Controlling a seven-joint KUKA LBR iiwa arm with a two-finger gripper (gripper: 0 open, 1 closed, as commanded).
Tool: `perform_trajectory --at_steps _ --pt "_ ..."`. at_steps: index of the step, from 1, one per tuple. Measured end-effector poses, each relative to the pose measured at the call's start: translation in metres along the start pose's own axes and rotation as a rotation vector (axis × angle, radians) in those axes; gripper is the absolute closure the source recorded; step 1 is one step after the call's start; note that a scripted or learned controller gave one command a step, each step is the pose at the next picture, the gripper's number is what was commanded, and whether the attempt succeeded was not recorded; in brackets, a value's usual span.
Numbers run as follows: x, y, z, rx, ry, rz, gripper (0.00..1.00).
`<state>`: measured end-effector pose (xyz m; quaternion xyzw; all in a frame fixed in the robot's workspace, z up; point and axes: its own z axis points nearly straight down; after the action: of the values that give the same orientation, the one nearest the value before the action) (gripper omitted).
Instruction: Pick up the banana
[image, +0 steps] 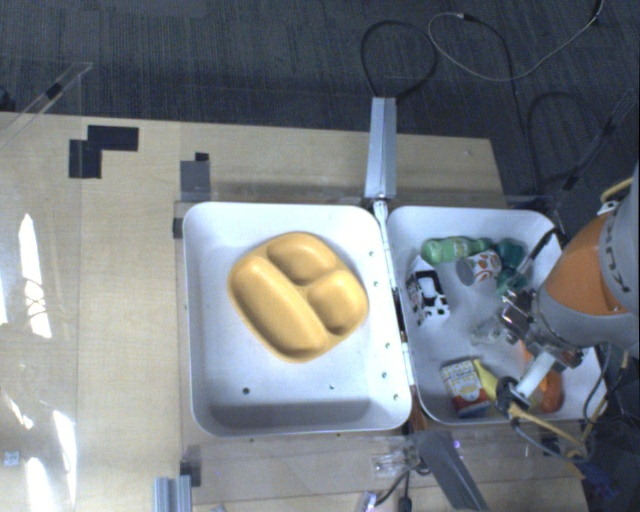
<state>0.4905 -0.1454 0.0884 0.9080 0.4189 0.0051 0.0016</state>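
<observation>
A narrow yellow thing (487, 378) that looks like the banana lies in the right bin (432, 392) near its front. It sits beside a small printed packet (461, 384) and is partly hidden by the robot's wrist. My gripper (507, 320) hangs over the right bin's middle right, a little behind and to the right of that yellow piece. The arm's orange band (585, 272) is above it. Nothing shows between the gripper and the banana.
The left bin (210, 330) holds a large rounded yellow lump (298, 293). In the right bin lie a green bottle (452, 247), a red-and-white can (481, 266), a teal item (511, 253), a black-and-white item (428, 297) and something orange (549, 396) under the wrist.
</observation>
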Motion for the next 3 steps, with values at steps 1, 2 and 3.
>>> perform_trajectory --at_steps 1,2,3 --pt "-0.006 0.005 0.000 -0.002 -0.002 0.655 0.00" --pt "0.066 0.031 -0.082 0.003 -0.008 0.656 0.00" --pt "0.082 0.117 -0.055 0.003 -0.009 0.584 0.00"
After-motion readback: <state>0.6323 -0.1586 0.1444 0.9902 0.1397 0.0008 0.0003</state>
